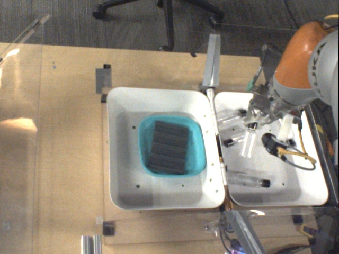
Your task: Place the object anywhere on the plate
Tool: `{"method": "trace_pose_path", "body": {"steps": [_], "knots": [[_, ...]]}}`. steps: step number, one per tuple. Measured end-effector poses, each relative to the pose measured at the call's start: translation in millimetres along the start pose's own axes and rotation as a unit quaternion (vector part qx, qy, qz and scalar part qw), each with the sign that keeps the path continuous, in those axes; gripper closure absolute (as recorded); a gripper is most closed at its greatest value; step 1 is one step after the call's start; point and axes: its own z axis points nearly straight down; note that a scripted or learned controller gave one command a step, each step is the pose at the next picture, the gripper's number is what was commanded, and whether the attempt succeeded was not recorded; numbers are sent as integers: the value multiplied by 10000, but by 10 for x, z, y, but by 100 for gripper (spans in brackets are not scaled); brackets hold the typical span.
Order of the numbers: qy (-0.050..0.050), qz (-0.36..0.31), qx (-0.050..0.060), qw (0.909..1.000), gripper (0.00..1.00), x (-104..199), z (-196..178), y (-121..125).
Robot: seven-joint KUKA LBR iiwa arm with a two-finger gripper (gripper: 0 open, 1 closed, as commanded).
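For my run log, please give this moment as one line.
dark ridged block: on teal plate, left bin | end effector: over right bin | grasp: unclear

Arm (310,57): grey, with an orange band above the wrist, entering from the right edge and sloping down toward the left. Wrist: grey, below the orange band, angled down-left. Gripper (253,121): two clear fingers (248,142) extending down from the wrist; the jaws stand apart, nothing seen between them.
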Motion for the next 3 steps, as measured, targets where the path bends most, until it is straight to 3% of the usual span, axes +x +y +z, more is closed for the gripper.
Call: {"method": "trace_pose_path", "body": {"steps": [1,2,3], "knots": [[-3,57,0,10000,100,763,179,-539],[-2,61,3,10000,0,760,178,-538],[-5,80,-5,10000,0,419,150,55]]}}
